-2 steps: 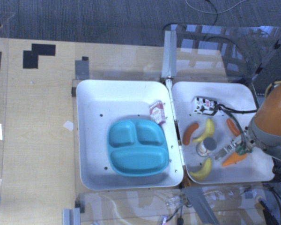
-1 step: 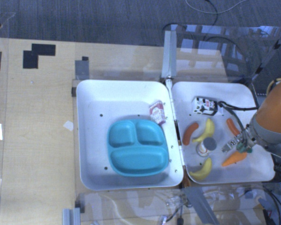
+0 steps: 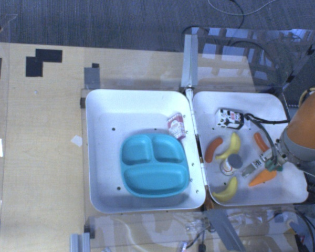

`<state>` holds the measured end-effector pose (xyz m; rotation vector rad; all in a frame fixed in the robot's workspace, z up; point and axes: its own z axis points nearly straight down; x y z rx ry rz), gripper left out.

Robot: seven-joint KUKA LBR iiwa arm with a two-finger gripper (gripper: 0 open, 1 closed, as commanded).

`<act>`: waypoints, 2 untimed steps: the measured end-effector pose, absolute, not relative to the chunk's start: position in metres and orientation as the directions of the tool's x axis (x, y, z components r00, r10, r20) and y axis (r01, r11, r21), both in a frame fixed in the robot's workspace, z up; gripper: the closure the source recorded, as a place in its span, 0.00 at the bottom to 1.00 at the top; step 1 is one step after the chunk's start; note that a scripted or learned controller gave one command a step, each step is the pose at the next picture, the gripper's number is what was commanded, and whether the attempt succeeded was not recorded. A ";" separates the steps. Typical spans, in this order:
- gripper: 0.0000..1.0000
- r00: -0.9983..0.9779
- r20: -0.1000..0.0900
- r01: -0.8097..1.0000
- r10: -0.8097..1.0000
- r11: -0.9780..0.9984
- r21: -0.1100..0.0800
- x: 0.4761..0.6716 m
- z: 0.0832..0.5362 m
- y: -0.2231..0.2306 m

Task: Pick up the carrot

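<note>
Down in the right bin (image 3: 291, 114), the carrot (image 3: 263, 178) lies on the floor toward the near right corner, its thick end pointing right. The tool (image 3: 266, 160) hangs just above and to the far side of it, close over its middle; nothing shows between its parts, and how wide it stands I cannot tell. Left of the carrot sit two bananas (image 3: 230, 146), a sausage (image 3: 213, 148) and a small round tin (image 3: 229, 165). A blue divided plate (image 3: 155, 165) rests in the left bin (image 3: 102, 140) on the worktop (image 3: 37, 156).
</note>
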<state>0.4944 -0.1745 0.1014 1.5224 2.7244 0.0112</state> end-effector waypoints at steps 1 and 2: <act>0.00 -0.551 -0.008 0.834 0.834 0.551 0.010 0.491 0.089 -0.205; 1.00 -0.552 -0.013 0.834 0.834 0.552 0.016 0.494 0.102 -0.204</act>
